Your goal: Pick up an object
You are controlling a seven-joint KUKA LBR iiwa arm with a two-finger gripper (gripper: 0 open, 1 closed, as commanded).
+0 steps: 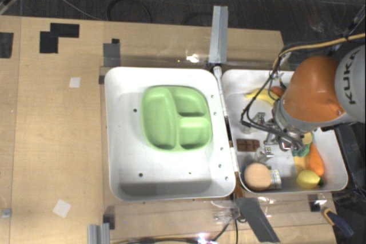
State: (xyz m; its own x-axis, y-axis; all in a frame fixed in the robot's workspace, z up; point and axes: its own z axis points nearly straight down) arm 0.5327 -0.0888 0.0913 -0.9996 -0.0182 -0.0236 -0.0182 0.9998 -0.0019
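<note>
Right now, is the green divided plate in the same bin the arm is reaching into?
No, the green plate lies in the left bin, while the arm is over the right bin.

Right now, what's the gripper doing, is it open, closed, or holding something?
Gripper: low over the right bin, above the brown block; whether it is open, closed or holding anything cannot be told, since the arm hides it.

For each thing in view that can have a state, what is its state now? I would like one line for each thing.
Green divided plate: right way up, flat in the left bin, compartments bare.
Gripper: low over the right bin; what it grips cannot be told.
Chocolate bar: lying flat beside the gripper.
Peach-coloured ball: resting near the front wall.
Lemon: resting in the front right corner.
Carrot: lying just behind the lemon.
Banana: partly hidden under the arm.
</note>
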